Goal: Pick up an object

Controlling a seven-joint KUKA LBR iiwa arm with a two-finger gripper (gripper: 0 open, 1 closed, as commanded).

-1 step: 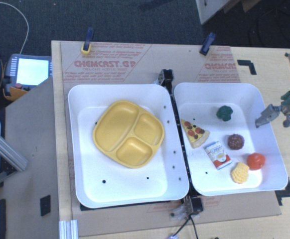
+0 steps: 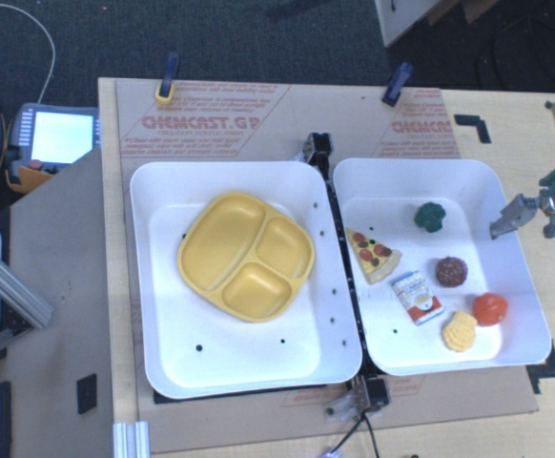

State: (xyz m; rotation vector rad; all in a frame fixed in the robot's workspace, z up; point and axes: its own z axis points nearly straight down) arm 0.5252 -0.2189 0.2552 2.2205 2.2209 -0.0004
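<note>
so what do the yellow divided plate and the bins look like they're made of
The yellow three-compartment plate looks like moulded plastic with a matte, even colour and soft rounded ridges. The two shallow white bins look like thin, smooth plastic with a slight sheen and rounded corners.

The right bin [image 2: 421,166] had its outer rim just beneath the gripper [image 2: 504,223], and the left bin [image 2: 258,356] sat well beyond it. Both rested on a printed cardboard sheet [image 2: 258,113]. 2 blue clamps [image 2: 167,79] [image 2: 397,84] gripped the sheet's back edge. Farthest from the gripper glowed a small screen [image 2: 58,134].
</note>
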